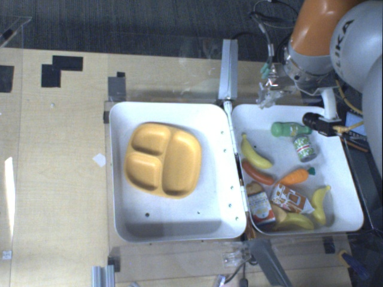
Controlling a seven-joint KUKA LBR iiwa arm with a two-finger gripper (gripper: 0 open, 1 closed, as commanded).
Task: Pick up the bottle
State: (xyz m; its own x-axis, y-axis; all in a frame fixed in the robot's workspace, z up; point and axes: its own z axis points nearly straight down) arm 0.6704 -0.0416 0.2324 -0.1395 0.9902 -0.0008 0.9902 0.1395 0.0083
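A green bottle [288,129] lies on its side in the back part of the right bin [350,184], its length running left to right. My gripper [267,93] hangs over the bin's back left corner, up and to the left of the bottle and apart from it. Nothing shows in the gripper. The grey arm with its orange band [317,17] comes in from the upper right.
Beside the bottle lies a small can with a green lid [304,148]. The right bin also holds bananas [256,154], a carrot [296,177], a sausage [258,174], a juice carton [291,198] and a jar [260,205]. The left bin [128,220] holds a yellow divided plate [163,159].
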